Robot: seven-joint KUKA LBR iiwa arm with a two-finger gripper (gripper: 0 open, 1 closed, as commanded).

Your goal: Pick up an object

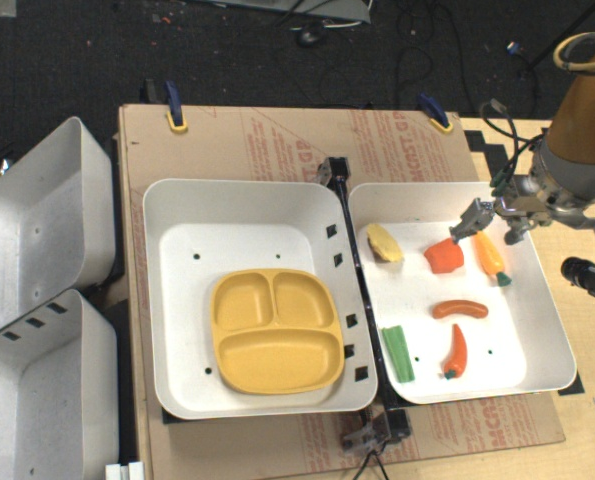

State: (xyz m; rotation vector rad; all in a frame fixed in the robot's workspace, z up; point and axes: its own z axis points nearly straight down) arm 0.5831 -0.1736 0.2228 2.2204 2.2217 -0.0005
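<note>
Crowding is your risk: the gripper [494, 223], jaws spread and holding nothing, hangs over the right bin [547, 298] between tomato [444, 256] and carrot [490, 256], so closing may nudge both aside.

Matt yellow plastic tray [277, 343], smooth white bins [242, 205]
</note>
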